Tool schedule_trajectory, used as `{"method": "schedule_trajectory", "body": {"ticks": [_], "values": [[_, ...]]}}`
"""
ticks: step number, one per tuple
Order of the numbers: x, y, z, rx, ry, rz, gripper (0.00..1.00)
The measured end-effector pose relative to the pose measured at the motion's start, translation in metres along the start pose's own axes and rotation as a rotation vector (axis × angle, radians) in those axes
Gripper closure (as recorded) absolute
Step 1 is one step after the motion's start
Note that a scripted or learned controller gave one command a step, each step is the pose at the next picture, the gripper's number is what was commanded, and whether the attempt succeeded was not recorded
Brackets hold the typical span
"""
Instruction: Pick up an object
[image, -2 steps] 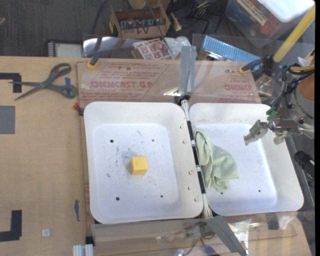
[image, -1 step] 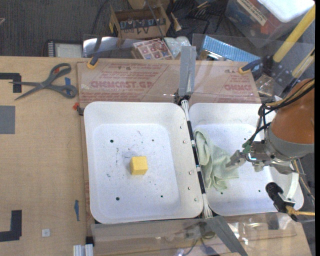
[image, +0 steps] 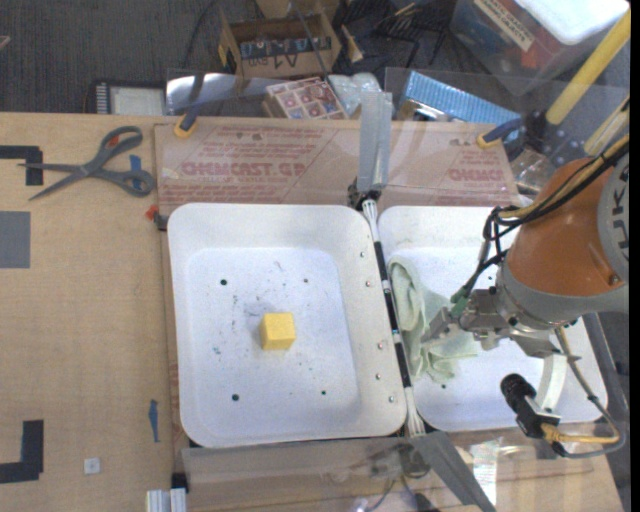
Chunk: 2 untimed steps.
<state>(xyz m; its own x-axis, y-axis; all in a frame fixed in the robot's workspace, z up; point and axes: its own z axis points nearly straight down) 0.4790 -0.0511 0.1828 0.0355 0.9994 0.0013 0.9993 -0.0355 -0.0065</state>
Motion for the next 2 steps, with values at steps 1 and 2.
{"method": "schedule_trajectory", "body": {"ticks": [1,2], "values": [[-0.011,0.008,0.000,-0.005,-0.003,-0.217,0.00],[0.021,0.000,0.000,-0.001,0.000,-0.276,0.00]]}}
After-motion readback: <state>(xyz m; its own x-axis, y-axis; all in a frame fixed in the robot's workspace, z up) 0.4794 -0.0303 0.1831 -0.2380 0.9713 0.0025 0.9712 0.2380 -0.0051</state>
